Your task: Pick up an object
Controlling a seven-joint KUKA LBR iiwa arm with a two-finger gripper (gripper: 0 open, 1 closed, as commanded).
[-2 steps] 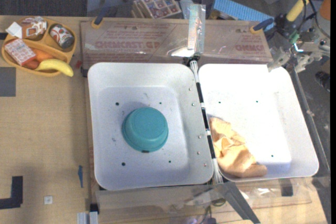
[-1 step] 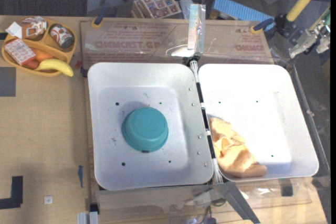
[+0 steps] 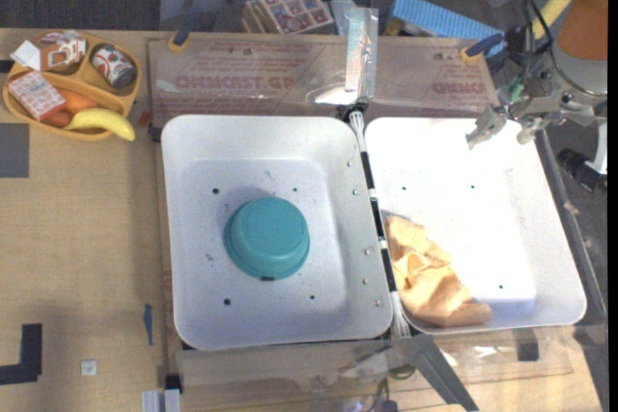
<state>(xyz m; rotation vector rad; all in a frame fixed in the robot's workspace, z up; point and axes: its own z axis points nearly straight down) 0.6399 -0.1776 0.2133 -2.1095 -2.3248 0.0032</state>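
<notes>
We see two white bins side by side on the surface [image 3: 77,236]. The left bin [image 3: 193,150] holds an upturned teal bowl [image 3: 268,237] near its middle. The right bin [image 3: 502,217] holds a crumpled tan cloth [image 3: 430,277] in its near-left corner. The gripper [image 3: 502,125] hovers over that bin's far-right corner, spread wide and holding nothing.

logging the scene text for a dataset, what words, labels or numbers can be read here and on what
No text reads with certainty.
Cardboard panel behind the left bin: faint red lettering, too blurred; perhaps "CHEACAST".
Cardboard panel behind the right bin: faint red print, unreadable.
Printed box on the floor: pictures and print, too small.
Packets in the yellow tray: labels too small.
Teal bowl, cloth, bins: no text.
</notes>
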